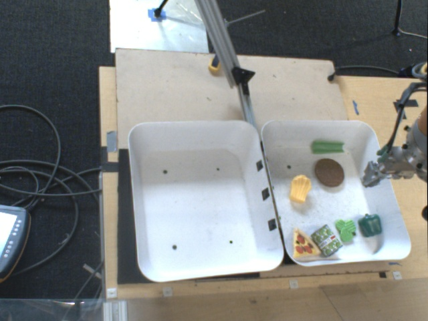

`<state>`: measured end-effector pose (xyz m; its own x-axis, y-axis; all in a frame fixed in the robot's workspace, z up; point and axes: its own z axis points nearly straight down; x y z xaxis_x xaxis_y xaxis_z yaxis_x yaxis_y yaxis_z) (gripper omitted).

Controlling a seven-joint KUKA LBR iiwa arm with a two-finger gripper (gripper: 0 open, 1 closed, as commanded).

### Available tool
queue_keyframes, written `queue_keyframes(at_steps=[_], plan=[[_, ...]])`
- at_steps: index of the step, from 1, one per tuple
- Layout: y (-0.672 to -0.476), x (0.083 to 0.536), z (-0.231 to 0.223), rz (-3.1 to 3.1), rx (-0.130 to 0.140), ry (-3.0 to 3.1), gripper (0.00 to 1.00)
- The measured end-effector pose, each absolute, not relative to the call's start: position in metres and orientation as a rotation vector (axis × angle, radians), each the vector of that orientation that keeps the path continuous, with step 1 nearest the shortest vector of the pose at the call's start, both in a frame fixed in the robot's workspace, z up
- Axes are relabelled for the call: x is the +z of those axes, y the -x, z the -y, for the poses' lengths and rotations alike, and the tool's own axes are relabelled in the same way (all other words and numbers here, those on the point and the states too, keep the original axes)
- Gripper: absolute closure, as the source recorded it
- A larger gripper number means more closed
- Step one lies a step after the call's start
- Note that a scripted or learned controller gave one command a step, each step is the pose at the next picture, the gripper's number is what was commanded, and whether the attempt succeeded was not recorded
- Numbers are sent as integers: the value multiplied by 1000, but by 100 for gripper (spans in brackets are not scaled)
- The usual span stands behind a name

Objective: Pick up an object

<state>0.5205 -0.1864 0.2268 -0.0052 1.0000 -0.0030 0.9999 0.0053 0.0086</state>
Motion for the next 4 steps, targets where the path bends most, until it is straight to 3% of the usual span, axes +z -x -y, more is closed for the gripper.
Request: queue_keyframes(at_steps=[1,4], plan=[[-522,272,187,-2223,5,-2210,100],[-567,235,25,-2234,3,-2211,100]])
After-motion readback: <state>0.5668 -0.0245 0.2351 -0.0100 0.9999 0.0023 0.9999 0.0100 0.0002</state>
